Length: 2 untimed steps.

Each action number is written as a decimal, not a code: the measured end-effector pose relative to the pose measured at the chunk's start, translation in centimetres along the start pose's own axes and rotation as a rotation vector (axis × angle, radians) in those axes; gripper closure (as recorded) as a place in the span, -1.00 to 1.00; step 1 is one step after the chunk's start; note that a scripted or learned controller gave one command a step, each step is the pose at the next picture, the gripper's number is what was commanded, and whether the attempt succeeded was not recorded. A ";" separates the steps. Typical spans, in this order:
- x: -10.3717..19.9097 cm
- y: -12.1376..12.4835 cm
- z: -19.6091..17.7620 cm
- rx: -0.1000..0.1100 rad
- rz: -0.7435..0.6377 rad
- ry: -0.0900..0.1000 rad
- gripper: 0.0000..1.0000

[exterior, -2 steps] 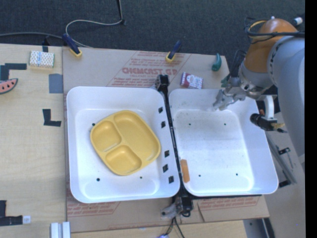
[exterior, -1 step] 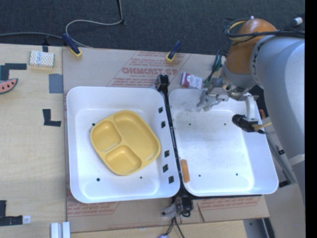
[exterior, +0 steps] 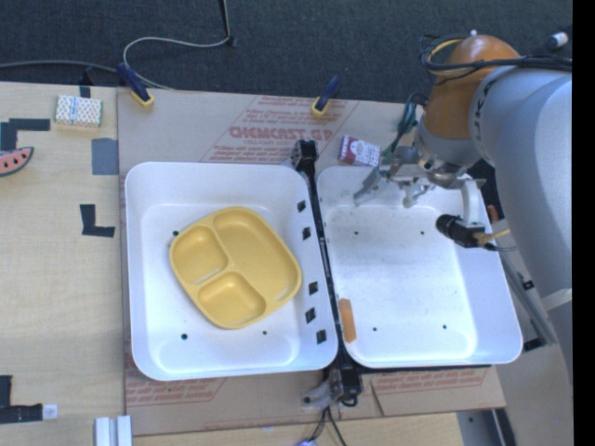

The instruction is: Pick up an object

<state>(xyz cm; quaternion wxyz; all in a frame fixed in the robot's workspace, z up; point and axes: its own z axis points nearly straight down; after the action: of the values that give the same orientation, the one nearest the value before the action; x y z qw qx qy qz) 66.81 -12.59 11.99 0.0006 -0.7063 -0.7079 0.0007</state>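
Overhead, cardboard-covered bench (exterior: pixel 260 137), dark carpet (exterior: pixel 325 26) behind, tool (exterior: pixel 395 182) grip unclear

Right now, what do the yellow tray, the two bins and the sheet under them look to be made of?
The yellow tray looks like moulded plastic with a smooth, slightly glossy finish: even colour, rounded compartments. The left bin and right bin seem to be white plastic, matte, with soft rolled rims; the right one is speckled with dark marks. The sheet looks like brown cardboard, given its dull surface and red printed lettering.
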 end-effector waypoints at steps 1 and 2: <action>0.1 0.0 -1.0 0.001 -0.002 0.000 1.00; 0.1 0.0 -0.9 0.001 -0.001 0.000 -1.00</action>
<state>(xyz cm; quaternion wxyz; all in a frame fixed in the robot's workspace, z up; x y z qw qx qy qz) 66.81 -12.52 12.92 0.0007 -0.7058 -0.7084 0.0010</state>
